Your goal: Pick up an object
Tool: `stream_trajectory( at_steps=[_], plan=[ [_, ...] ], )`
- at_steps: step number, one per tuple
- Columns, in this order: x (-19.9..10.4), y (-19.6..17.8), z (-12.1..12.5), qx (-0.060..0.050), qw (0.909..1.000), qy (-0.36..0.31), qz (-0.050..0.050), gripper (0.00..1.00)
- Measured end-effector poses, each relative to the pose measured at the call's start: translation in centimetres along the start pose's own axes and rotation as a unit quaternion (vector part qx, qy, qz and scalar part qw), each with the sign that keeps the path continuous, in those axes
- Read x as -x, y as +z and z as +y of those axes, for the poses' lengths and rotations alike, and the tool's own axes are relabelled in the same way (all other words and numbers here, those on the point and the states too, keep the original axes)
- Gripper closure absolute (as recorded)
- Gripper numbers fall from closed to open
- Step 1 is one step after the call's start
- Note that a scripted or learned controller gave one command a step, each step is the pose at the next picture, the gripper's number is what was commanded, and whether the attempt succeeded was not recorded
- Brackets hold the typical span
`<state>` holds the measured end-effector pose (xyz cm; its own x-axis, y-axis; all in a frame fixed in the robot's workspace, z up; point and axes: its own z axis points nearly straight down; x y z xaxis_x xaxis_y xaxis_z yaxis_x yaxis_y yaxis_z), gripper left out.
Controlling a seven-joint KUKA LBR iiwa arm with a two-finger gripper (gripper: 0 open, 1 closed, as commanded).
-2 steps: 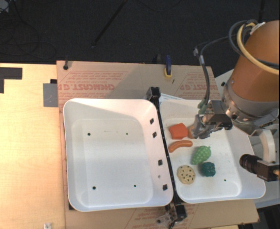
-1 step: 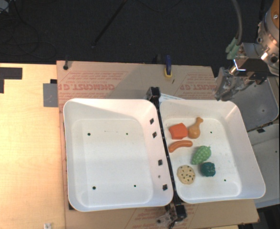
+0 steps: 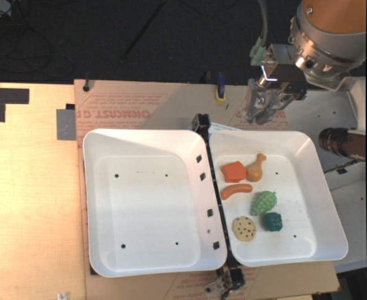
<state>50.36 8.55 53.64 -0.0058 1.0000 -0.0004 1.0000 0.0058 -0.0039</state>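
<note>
The right bin [image 3: 308, 161] holds several small toy foods near its middle: an orange-red block [image 3: 234, 171], a tan drumstick [image 3: 256, 167], an orange sausage [image 3: 236, 191], a light green bumpy piece [image 3: 264, 202], a dark green piece [image 3: 272, 221] and a chocolate-chip cookie [image 3: 244, 228]. My gripper [image 3: 262, 110] hangs high above the far rim of the right bin, well clear of the objects. Nothing is seen between its fingers.
The left bin [image 3: 108, 149] lies beside the right one, joined at a black clipped seam [image 3: 208, 186]. Both rest on a cardboard sheet [image 3: 139, 108]. A wooden bench top [image 3: 27, 199] extends to the left. A small blue-and-yellow item [image 3: 221, 87] stands behind the bins.
</note>
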Motion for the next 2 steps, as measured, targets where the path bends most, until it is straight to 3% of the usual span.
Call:
stream_trajectory(
  at_steps=[1,2],
  plan=[
    [-5.6,0.0,1.3,0.0,1.0,0.0,0.0,1.0],
    [-10.9,0.1,4.9,-0.001,1.0,0.001,0.0,1.0]
  ],
)
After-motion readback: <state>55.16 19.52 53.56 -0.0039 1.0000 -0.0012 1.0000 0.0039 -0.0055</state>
